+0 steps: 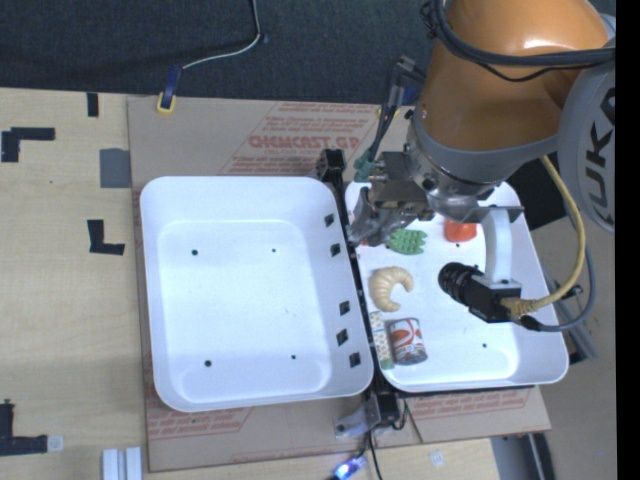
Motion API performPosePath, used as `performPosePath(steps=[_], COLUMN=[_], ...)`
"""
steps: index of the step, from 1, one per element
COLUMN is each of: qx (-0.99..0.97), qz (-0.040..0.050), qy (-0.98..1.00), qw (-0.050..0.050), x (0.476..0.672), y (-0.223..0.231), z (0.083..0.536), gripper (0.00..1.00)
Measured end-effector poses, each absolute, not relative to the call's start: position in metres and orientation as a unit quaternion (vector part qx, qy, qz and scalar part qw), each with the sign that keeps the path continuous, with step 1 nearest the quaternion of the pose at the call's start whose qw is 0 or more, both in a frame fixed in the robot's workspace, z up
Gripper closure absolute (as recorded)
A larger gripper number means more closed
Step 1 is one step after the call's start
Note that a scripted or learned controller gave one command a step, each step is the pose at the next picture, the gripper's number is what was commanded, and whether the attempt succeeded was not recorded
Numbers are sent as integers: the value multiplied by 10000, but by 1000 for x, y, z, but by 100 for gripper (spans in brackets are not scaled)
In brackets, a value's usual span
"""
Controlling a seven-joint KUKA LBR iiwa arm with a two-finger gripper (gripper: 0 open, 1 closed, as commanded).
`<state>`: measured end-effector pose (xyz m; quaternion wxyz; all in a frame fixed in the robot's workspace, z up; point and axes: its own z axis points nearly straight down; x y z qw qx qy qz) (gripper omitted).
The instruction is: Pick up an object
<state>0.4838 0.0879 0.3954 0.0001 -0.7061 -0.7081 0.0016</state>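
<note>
The right bin [520,368] holds a tan croissant [391,286], a red and white can lying on its side [402,341], a green leafy toy [407,240] and a small red-orange piece [460,231]. My gripper [372,223] hangs low over the bin's upper left part, just left of the green toy and above the croissant. The arm's big orange band [515,28] covers the bin's far side. A black cylinder on a white bracket [470,290] juts from the wrist over the middle of the bin.
The left bin [165,368] lies beside the right one, with black clips [345,308] along the shared wall. Both rest on a cardboard sheet [280,138]. A yellow cable [570,268] loops at the right edge.
</note>
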Motion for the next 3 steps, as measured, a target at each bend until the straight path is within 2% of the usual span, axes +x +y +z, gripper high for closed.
performPosePath(steps=[1,2,3], qx=[-7050,-7059,-7056], qz=[-39,15,22], qy=[-7092,-7083,-7087], qw=[-20,-1,1], x=[484,484,484], y=[119,118,118], z=[488,492,502], gripper=[100,100,100])
